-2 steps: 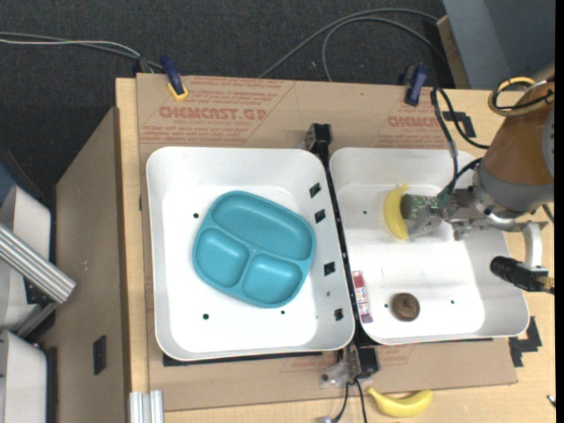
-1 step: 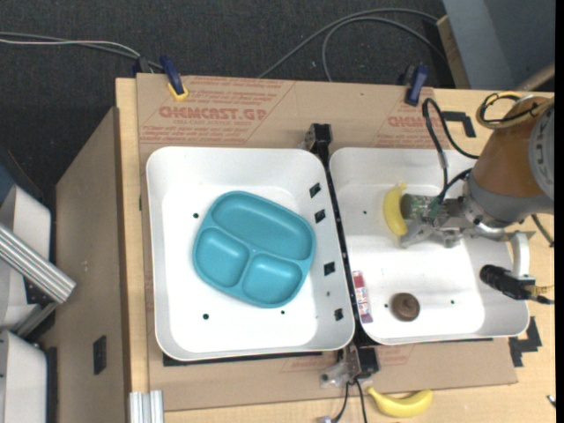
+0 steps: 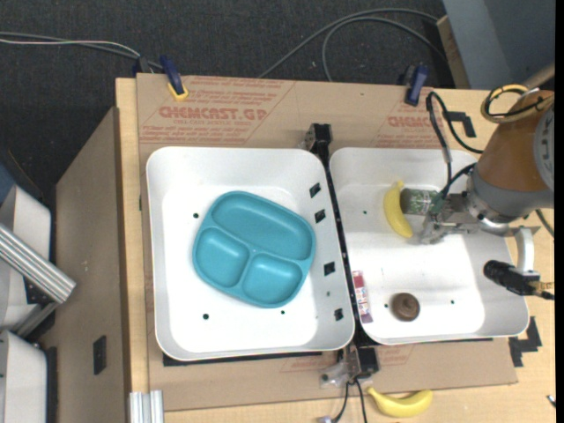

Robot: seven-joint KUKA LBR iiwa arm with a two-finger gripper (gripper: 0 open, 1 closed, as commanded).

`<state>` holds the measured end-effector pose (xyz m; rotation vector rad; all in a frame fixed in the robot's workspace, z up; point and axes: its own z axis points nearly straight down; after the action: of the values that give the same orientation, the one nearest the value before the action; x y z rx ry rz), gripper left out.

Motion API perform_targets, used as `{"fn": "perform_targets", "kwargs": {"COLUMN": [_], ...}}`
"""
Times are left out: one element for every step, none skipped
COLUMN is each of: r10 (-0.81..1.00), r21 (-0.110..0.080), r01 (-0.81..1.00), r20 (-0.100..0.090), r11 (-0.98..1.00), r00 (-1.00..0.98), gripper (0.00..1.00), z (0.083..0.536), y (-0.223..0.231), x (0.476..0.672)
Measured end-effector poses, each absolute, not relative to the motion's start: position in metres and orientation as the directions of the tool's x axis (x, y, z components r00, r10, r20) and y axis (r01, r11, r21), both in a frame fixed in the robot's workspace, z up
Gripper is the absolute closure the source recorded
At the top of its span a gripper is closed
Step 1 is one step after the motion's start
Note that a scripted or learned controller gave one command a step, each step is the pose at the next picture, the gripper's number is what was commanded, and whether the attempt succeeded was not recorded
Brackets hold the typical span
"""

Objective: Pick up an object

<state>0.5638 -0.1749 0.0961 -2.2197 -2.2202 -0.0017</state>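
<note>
In the right bin [image 3: 467,320], a yellow banana [image 3: 395,213] lies near the back left. A small brown round object [image 3: 404,306] rests near that bin's front. The arm reaches in from the right, and my gripper [image 3: 425,217] is low in the right bin, right beside the banana's right side. A greyish-green cylindrical part [image 3: 416,203] at the gripper's tip touches or overlaps the banana. The view does not show whether anything is held.
The left bin [image 3: 167,236] holds a blue divided plate [image 3: 254,248]. A small red and white item [image 3: 359,291] lies by the divider between the bins. Another banana [image 3: 403,402] lies on the cardboard in front of the bins. Cables run behind the bench.
</note>
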Motion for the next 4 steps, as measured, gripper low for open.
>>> {"fn": "perform_targets", "kwargs": {"r10": [1.000,1.000,1.000,1.000], "r21": [0.006,0.007,0.007,-0.002], "r01": [1.000,1.000,1.000,1.000], "r20": [-0.002,-0.002,-0.002,0.003], "r11": [0.002,0.002,0.002,0.006], "r00": [-0.002,-0.002,-0.002,-0.006], "gripper": [1.00,1.00,1.00,1.00], "z": [0.156,0.219,0.274,0.268], "y": [-0.174,-0.176,-0.176,-0.113], "x": [0.574,0.572,0.573,0.568]}}
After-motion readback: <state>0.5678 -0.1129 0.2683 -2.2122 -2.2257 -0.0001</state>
